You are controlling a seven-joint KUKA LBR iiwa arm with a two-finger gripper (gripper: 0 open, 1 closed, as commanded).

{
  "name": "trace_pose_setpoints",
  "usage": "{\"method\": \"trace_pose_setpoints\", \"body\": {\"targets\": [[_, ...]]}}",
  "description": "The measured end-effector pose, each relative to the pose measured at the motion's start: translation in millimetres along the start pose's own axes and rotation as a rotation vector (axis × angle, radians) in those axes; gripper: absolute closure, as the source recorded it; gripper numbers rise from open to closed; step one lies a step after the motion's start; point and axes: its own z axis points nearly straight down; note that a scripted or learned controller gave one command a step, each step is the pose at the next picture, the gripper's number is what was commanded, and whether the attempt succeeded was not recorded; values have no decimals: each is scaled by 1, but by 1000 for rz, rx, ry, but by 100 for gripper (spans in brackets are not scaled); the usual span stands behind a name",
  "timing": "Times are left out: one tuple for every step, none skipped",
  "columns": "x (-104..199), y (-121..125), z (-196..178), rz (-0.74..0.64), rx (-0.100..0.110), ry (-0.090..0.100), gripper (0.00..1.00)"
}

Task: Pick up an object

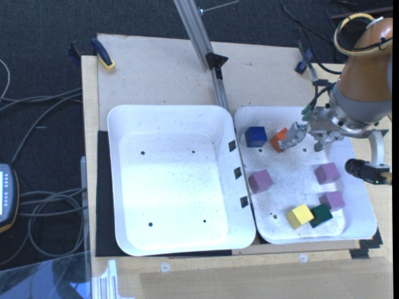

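Camera view: we're seeing the gripper point(290, 139) hanging low in the right bin point(355, 229), near its far edge, jaws narrow w/ the orange block point(278, 137) at its tip; we can't tell if it's actually pinched. The blue block point(255, 136) is sitting just beside it. Risk, imo: the orange one is only getting nudged, slipping out or bumping blue on lift. No readable labels or writing anywhere.

We see bright, even overhead light, with the left bin point(168, 179) glaring almost featureless white. Focus is slightly soft throughout; shadows fall faint toward six o'clock.
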Motion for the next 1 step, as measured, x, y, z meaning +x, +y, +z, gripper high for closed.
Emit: {"method": "trace_pose_setpoints", "body": {"targets": [[0,1,64,-1,3,1,0]]}}
